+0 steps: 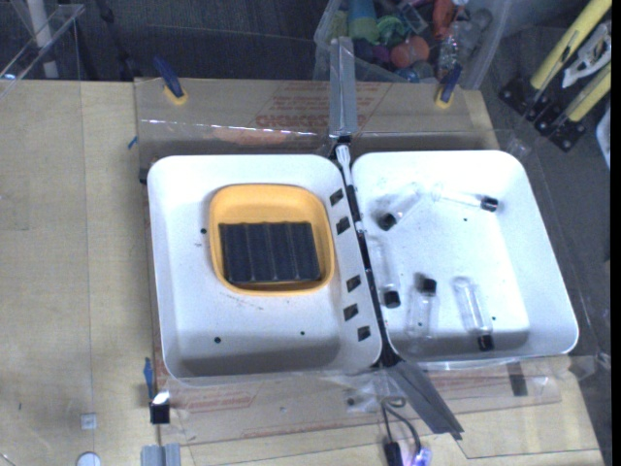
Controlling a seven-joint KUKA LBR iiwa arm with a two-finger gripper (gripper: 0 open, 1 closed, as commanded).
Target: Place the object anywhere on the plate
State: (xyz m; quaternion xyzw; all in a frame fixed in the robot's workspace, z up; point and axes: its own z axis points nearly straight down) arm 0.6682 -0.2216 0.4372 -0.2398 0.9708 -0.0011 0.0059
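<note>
Dark ribbed block sitting on the yellow plate, left bin.

The yellow plate (218, 212) lies in the middle of the left white bin (184, 338), and the flat black ribbed object (270, 252) rests squarely inside it, its grooves running away from me, its edges within the plate's rim on all sides. In the right white bin (529, 260) several clear tubes with black caps lie scattered: one (400, 208) near the divider, a thinner one (464, 200) toward the back, and two (472, 309) lying near each other at the front (a fifth may sit against the divider, hard to tell). Behind the bins stands a clear tub of colourful toys (408, 17).
</note>
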